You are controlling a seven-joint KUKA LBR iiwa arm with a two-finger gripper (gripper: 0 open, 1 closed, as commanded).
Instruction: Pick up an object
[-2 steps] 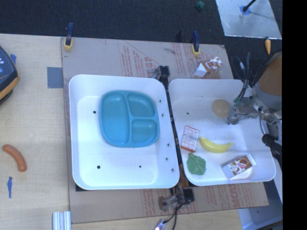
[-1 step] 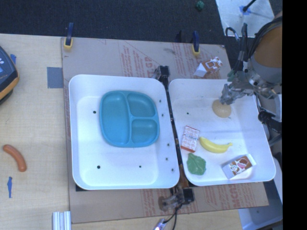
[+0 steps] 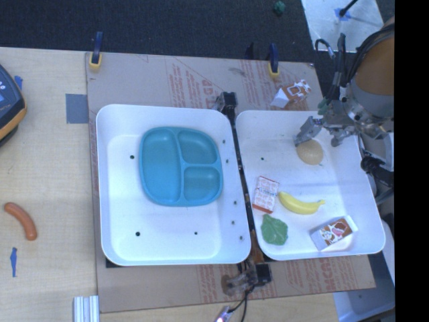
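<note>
Camera view showed the jaws [image 3: 326, 129] spread open over the right bin [image 3: 348, 180] at its 12 o'clock side, gripping nothing, one finger [image 3: 307, 132] just above a pale round potato [image 3: 310, 153]. Toward 6 o'clock lay a banana [image 3: 299, 204], its long axis running 10 to 3 o'clock, stem tip pointing to 3 o'clock. A blue plate [image 3: 181, 166] sat in the left bin [image 3: 120, 200].

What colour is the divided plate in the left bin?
Light blue divided plate, seen clearly in the camera view.
</note>
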